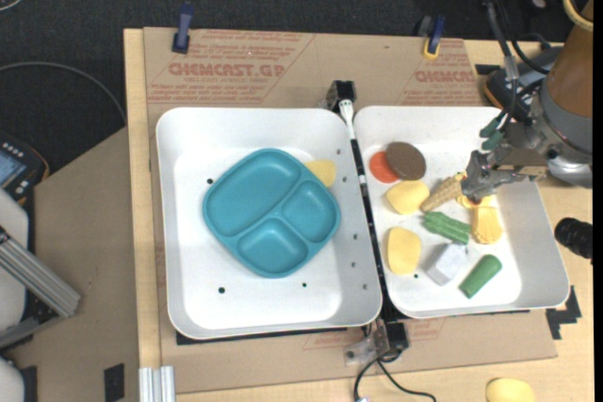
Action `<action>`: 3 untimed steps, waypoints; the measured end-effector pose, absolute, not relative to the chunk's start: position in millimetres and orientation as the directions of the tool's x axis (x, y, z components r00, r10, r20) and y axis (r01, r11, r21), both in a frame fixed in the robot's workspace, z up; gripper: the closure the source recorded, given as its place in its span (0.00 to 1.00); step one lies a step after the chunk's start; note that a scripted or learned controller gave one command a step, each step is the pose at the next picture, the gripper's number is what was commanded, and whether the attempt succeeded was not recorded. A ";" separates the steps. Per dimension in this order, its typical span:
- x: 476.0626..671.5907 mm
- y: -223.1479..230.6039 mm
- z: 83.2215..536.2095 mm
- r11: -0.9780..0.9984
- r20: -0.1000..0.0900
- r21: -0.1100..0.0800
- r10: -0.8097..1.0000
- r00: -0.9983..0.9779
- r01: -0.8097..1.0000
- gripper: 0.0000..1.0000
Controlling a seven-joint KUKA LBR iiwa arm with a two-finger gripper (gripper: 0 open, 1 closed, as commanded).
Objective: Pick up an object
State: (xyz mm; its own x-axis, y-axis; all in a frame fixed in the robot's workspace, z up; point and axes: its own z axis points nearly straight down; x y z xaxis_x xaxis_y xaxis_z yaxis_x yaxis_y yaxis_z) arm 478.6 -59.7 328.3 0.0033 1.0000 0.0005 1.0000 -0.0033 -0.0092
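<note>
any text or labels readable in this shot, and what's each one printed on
"CHEMCAST. G P": large red print on the brown protective sheet behind the left bin; the last letters are uncertain.
Smaller red lines above and below that print: too blurred to read.
Red print of the same style on the sheet behind the right bin: partly cut off and too blurred to read.
No readable text on the blue tray or the toy food.
</note>
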 end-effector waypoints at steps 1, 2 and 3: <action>478.5 -95.0 249.1 -0.003 0.001 -0.007 1.000 0.003 1.000 1.00; 480.8 -53.9 365.5 0.006 0.000 0.014 1.000 -0.006 1.000 1.00; 478.6 -95.3 318.6 -0.005 0.000 -0.006 1.000 0.005 1.000 1.00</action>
